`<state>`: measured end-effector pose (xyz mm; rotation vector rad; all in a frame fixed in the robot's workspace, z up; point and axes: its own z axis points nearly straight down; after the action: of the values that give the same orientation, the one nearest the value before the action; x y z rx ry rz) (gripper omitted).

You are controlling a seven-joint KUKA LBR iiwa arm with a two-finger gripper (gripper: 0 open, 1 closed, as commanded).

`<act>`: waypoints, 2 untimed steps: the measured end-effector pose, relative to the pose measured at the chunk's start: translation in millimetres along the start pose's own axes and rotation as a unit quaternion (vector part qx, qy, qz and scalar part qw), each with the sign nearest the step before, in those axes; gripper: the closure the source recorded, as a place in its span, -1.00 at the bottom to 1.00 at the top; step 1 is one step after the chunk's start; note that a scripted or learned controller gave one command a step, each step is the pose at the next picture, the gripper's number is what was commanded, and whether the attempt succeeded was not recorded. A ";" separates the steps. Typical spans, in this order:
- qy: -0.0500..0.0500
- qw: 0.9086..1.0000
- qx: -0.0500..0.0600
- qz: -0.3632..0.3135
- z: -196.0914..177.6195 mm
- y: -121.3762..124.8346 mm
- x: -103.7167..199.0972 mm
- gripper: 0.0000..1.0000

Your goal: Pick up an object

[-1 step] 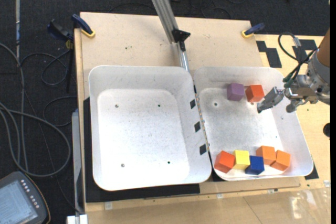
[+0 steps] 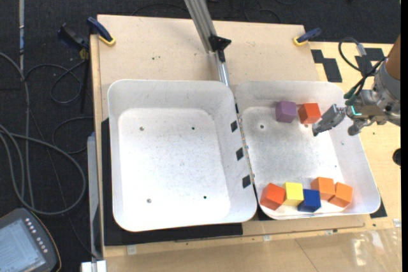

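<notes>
The right bin point(image 2: 299, 156) holds several small cubes. A purple cube point(image 2: 286, 111) and an orange cube point(image 2: 309, 113) sit side by side near its far edge. Along the near edge lie a red-orange cube point(image 2: 273, 195), a yellow cube point(image 2: 294, 192), a blue cube point(image 2: 311, 200) and two orange cubes point(image 2: 324, 187) point(image 2: 343, 193). My gripper point(image 2: 340, 123) hangs over the bin's far right part, just right of the orange cube. It is open, with nothing between its fingers point(image 2: 327, 120).
The left bin point(image 2: 127, 137) lies beside the right one, joined at a shared rim. A slanted metal pole point(image 2: 194, 0) rises from the bench's far middle. Clamps point(image 2: 102, 32) point(image 2: 307, 36) sit at the bench's far corners.
</notes>
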<state>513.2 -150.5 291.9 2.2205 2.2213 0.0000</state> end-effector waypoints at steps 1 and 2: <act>0.001 1.000 0.003 0.000 50.9 9.7 1.2 -1.00; 0.001 1.000 0.004 0.001 114.3 5.1 -0.8 -1.00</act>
<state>518.3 -151.3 177.5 2.2278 2.2234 -0.0059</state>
